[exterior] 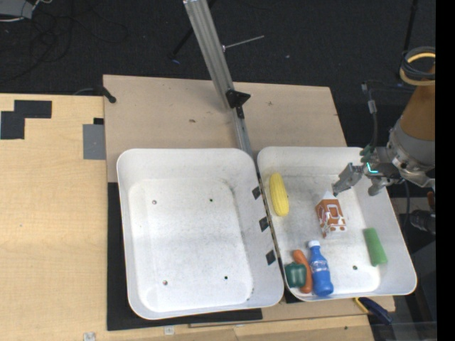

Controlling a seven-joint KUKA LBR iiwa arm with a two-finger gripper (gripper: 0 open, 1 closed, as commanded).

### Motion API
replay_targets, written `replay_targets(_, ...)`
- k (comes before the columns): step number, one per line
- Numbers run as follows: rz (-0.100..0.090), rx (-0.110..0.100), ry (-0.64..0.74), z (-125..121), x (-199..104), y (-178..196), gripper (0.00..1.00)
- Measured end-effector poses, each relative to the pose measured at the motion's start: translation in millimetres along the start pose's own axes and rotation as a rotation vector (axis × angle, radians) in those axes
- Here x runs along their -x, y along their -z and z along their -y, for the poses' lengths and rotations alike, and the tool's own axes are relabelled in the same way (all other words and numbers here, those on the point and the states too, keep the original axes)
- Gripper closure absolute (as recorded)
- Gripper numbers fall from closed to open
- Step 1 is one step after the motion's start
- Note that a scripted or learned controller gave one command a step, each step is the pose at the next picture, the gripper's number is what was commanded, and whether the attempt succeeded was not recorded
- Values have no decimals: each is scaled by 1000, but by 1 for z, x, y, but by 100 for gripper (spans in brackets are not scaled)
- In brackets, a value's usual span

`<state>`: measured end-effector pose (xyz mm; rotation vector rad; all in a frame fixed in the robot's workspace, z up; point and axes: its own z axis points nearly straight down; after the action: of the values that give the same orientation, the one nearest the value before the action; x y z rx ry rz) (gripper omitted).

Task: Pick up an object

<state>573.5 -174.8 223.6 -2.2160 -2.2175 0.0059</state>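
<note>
The right bin (306, 163) holds several objects. A yellow corn-like piece (279, 194) lies by its left wall. An orange and white box (331, 216) sits near the middle. A green block (375, 246) rests at the right side. At the front lie a blue bottle (320, 268), an orange carrot (304, 269) and a small green piece (294, 274), close together. My gripper (360, 181) hangs over the bin's back right part, just above and right of the box. Its fingers are spread, open, with nothing between them.
The left bin (186, 233) stands beside the right one, with black clips (261, 223) on the shared wall. A slanted metal rail (213, 62) rises behind the bins. The arm's orange band (419, 112) is at the right edge.
</note>
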Motion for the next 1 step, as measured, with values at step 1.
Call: replay_targets(1, 1, 5, 0, -1, 0, 2, 0)
